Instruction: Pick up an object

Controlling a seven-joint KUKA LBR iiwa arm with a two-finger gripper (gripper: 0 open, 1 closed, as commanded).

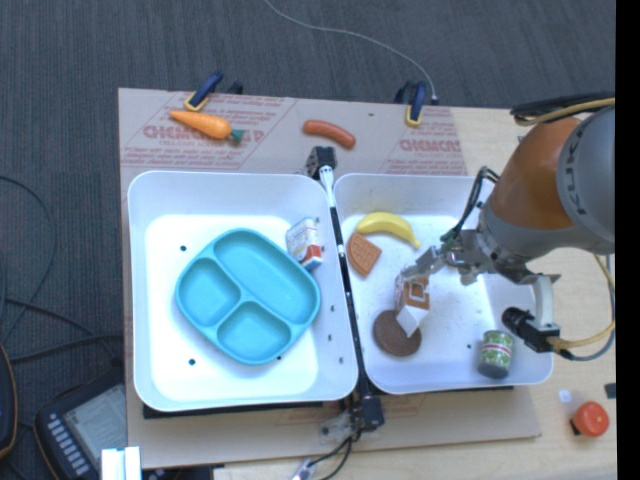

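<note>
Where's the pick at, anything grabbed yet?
Done: the arm has reached into the right bin. In hand: the pincer sits low, right above the small brown-and-white carton, between the waffle and the chocolate cookie. Left: a confirmed grip and the lift; the carton looks to be resting on the bin floor.

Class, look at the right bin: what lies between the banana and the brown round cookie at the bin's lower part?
In the camera view, between the banana and the brown cookie lies a small brown-and-white carton, right by the gripper. The waffle-patterned piece sits off to the left.
</note>
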